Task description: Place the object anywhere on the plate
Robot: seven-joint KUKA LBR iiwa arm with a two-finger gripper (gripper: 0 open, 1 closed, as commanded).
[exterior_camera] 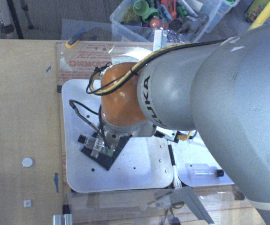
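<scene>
My arm reaches across from the right and hides much of both bins. Its orange wrist band (120, 97) hangs over the left bin (78, 172). The gripper (98, 147) points down at that bin's left middle, seen from above as a black block with a green board. A small clear bottle with a black cap (203, 171) lies on its side in the right bin (186, 178), near the front edge and apart from the gripper. A white curved rim, which may be the plate (123, 57), peeks out behind the wrist at the back of the left bin.
A clear tub of coloured toys (172, 8) stands behind the bins. A sheet of printed plastic (85, 60) lies at the left bin's back edge. A small white disc (27, 162) sits on the wooden bench to the left.
</scene>
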